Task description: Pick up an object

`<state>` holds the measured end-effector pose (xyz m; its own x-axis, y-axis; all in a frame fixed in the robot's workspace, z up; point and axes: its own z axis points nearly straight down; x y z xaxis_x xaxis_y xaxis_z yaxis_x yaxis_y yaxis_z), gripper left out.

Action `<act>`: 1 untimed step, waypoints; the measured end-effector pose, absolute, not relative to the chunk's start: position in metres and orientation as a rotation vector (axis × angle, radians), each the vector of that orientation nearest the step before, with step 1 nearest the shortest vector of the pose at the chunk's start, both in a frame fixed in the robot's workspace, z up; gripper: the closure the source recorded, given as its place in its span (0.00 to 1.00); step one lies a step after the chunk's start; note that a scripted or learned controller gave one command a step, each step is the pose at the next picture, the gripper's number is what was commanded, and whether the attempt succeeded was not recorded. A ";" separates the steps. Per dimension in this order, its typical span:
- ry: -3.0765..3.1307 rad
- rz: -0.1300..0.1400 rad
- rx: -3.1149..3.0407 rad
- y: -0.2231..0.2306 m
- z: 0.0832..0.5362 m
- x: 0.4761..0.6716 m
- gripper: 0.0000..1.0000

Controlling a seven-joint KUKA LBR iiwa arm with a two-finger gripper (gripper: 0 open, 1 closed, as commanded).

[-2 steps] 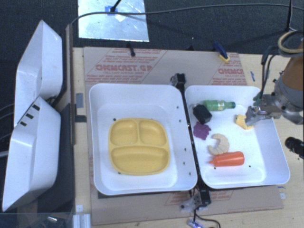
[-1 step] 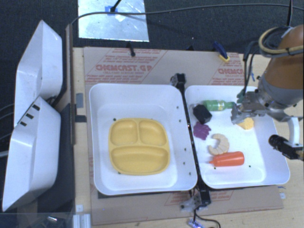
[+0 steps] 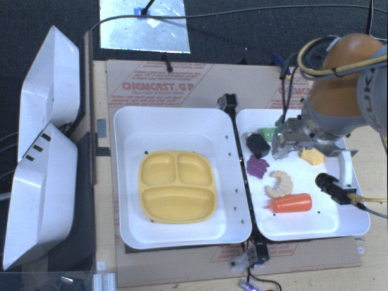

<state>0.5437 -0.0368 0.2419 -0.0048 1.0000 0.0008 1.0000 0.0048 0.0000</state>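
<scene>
Croissant (image 3: 280, 183) beside carrot (image 3: 291, 203) in right bin (image 3: 348, 226), jaws (image 3: 282, 145) state unclear, cardboard-covered bench (image 3: 163, 83)

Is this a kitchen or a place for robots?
Most likely a robot test bench, not a kitchen. A robot arm reaches over two white bins, cables trail around the bench, and the food is toys: a carrot, a croissant, and a yellow divided plate.

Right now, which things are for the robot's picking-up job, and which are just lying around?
For the job:
- hand, over the right bin
- orange carrot
- croissant
- purple piece
- black block
- green piece
- cheese wedge

Just lying around:
- yellow divided plate in the left bin
- silver sheet
- white covers
</scene>
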 end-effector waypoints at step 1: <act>-2.227 -0.003 -2.216 0.013 0.245 0.537 1.00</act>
